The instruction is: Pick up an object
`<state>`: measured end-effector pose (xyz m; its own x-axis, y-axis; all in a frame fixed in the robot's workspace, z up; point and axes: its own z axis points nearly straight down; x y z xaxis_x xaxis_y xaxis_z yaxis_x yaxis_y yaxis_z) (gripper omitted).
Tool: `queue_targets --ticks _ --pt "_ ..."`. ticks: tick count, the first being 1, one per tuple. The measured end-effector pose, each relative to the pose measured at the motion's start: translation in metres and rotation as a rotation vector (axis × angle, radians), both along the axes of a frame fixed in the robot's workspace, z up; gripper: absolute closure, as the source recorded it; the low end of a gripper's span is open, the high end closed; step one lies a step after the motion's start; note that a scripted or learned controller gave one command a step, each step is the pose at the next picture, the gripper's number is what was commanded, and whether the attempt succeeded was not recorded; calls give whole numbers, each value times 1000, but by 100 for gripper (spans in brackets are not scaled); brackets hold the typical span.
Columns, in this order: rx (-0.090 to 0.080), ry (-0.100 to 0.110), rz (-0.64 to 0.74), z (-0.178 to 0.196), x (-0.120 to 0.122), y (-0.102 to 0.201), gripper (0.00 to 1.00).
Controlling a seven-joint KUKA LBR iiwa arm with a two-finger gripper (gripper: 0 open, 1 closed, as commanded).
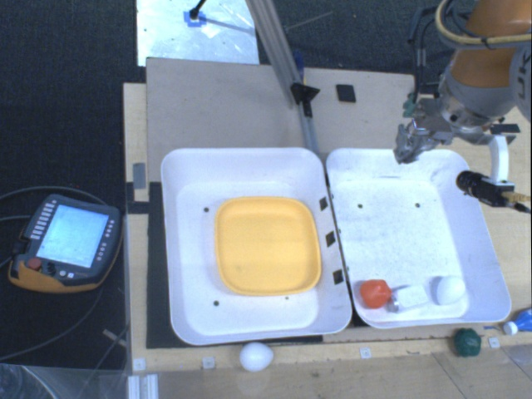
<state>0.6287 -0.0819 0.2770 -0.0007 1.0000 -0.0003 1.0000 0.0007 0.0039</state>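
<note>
Along the right bin's [416, 214] front edge lie a red-orange object [374, 293], a small white piece [407, 298] and a white ball [449, 289]. My gripper [409, 150] hangs over that bin's back edge, far from all three, and nothing shows between its fingers. A yellow square plate [268, 244] lies in the middle of the left bin [187, 223].
A white egg-shaped object [256, 356] and a dark green ball [466, 342] lie on the bench in front of the bins. A pendant [65, 241] with a lit screen rests at the left. A metal pole [278, 36] slants over the back board.
</note>
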Motion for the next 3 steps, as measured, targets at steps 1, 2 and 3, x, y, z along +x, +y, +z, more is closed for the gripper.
queue_targets --ticks 1,2,3 --pt "1 4 4 -16 -5 56 100" --pt "1 3 4 -15 -9 101 100" --pt "2 4 5 -18 -27 158 100"
